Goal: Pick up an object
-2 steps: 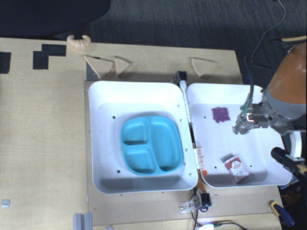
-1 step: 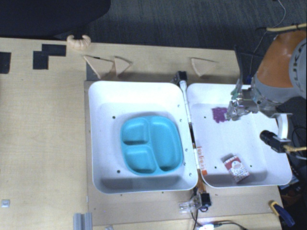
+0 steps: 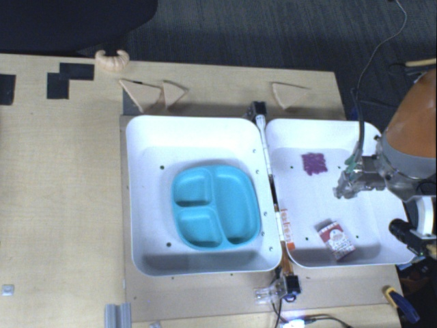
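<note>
A small purple object (image 3: 314,162) lies in the far part of the right bin (image 3: 300,139). A red and white packet (image 3: 336,239) lies near that bin's front wall. My gripper (image 3: 345,185) hangs over the right bin, to the right of the purple object and behind the packet. I see nothing between its fingers, and it touches neither object. The arm's orange band (image 3: 413,121) shows at the right edge.
The left bin (image 3: 147,183) holds a blue divided plate (image 3: 215,206). A black clamp (image 3: 258,109) sits on the rim where the two bins meet. Cables and a connector (image 3: 287,289) lie at the bench's front edge.
</note>
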